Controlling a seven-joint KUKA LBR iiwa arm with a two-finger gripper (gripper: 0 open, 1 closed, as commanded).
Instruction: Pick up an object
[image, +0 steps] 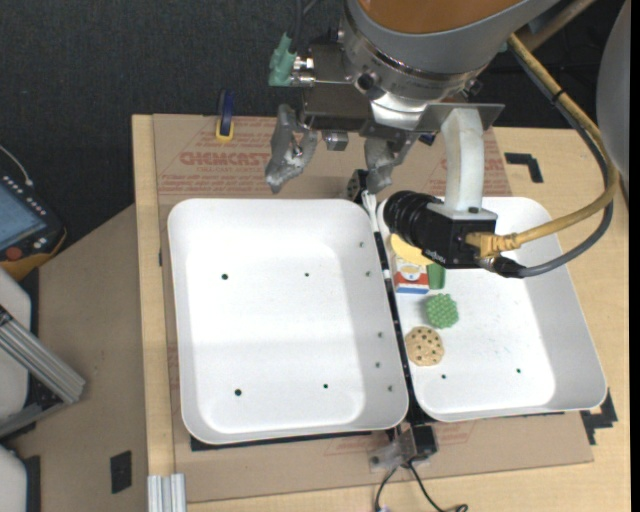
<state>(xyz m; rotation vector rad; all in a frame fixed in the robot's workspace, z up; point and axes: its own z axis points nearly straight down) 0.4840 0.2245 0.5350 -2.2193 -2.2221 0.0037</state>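
Bench: cardboard sheet (120, 300) under both bins, brown, printed lettering along its far edge.

Left bin (270, 320): white, shallow, a few dark dots on its floor.

Right bin (540, 340): white, touching the left bin along the shared wall. All loose objects sit in its left part, close to that wall.

My arm (430, 40): comes in over the far side of the bins, grey housing, orange band at top of view. A yellow cable (570, 215) runs from a black cylindrical unit (435, 228) out to the right.

My claw (330, 160): hanging above the far edge of the bench, over the gap between the bins. The two fingers are spread well apart, nothing between them.

Objects, far to near: small carton (412, 272), white with red and blue, partly under the black unit; green bumpy piece (442, 310) just near-right of it; round tan cookie (425, 346) with dark spots, nearest.
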